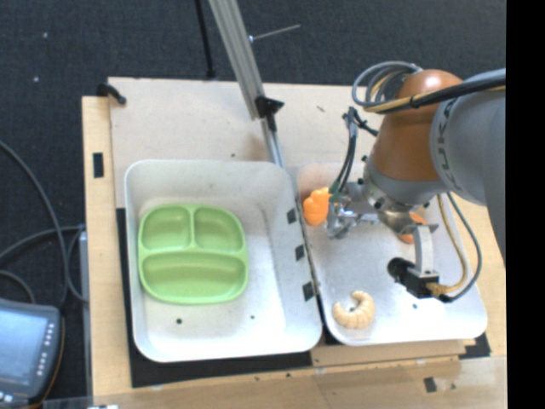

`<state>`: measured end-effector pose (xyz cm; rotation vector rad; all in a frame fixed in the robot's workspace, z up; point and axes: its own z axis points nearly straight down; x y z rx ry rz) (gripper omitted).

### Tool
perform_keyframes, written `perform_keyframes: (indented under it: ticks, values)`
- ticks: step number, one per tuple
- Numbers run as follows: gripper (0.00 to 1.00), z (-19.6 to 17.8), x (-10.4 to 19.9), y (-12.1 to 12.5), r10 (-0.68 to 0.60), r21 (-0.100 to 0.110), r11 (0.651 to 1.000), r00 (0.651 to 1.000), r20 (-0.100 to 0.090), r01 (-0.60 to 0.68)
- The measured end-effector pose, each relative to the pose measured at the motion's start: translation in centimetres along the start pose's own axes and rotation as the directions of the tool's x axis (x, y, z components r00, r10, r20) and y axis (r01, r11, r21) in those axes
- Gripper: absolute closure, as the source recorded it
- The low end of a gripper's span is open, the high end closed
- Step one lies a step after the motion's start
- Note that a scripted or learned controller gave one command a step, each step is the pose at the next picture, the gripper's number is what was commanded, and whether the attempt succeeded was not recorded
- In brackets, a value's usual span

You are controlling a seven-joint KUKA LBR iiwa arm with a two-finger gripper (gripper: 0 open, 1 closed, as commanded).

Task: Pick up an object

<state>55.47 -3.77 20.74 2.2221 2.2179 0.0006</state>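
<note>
An orange object (316,206) lies at the left wall of the right bin (375,262). My gripper (342,217) hangs low just to its right, close to it, over the bin's upper left part. A cream curled pastry-like object (354,310) lies near the front of the same bin. A small orange-red piece (410,237) peeks out under the arm's wrist on the right. Whether anything sits between the fingers is hidden by the wrist.
The left bin (264,313) holds a green divided plate (193,253). A slanted metal pole (241,58) stands behind the bins. The arm's orange band (409,147) and cables hang over the right bin's back. A black clamp part (413,278) sticks out over the bin floor.
</note>
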Motion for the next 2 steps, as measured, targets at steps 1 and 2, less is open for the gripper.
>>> perform_keyframes:
  ticks: [1,2]
  values:
    - [1.00,0.2,7.8,-0.4,-0.010,0.002,1.000,1.000,-0.004,0.010]
    - [1.00,-0.7,0.3,1.4,0.004,-0.001,1.000,1.000,0.002,-0.004]
